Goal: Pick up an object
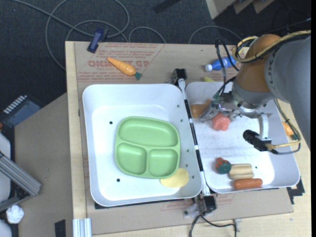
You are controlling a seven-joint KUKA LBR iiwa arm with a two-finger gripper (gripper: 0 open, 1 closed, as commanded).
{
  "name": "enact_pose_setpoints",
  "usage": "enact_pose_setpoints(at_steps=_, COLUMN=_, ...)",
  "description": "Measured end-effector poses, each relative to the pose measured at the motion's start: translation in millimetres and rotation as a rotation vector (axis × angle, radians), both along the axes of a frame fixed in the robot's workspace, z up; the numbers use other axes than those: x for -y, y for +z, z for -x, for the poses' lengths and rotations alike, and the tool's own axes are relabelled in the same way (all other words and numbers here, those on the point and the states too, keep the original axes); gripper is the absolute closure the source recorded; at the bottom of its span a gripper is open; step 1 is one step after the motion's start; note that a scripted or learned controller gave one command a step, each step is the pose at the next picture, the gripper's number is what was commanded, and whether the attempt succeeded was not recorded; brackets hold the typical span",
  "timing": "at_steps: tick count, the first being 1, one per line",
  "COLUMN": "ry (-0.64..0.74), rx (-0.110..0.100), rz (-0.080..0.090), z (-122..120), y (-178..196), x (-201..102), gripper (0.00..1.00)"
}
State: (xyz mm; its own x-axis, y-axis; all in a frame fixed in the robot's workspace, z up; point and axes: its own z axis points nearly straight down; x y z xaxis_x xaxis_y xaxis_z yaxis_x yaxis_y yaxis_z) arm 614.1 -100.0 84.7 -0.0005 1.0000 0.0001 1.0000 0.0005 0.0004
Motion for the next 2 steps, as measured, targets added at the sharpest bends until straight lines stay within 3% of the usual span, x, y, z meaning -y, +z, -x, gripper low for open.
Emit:
enact_pose_setpoints(at_steps=1, ry=0.000, rx=0.003, rz=0.001, z=-1, y=10, x=0, gripper=1.00)
enact_pose_setpoints(at_steps=2, ry=0.001, rx=0.001, rz=0.000, z=45, y=100, x=-58, gripper=1.00)
